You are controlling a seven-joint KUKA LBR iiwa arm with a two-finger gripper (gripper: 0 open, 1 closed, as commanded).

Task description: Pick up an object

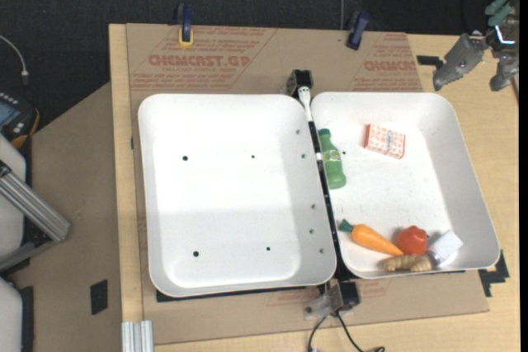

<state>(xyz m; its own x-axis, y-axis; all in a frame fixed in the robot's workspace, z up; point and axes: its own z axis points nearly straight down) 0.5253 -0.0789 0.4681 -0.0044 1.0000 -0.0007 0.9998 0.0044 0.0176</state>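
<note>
Jaws spread apart, nothing between them: you see the gripper point(483, 72) at the far right, above the right bin's point(466, 146) far corner. In that bin, green bottle point(332, 158) by the left wall, patterned box point(385, 141) far; carrot point(372, 238), tomato point(413, 239), possibly a ginger root point(407, 263) near.

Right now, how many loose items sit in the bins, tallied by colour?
Green: 1, bottle
Pink and white: 1, small box
Orange: 1, carrot
Red: 1, round item
Tan: 1, knobbly root
White: 1, small piece
Total: 6, all in the right bin
</note>
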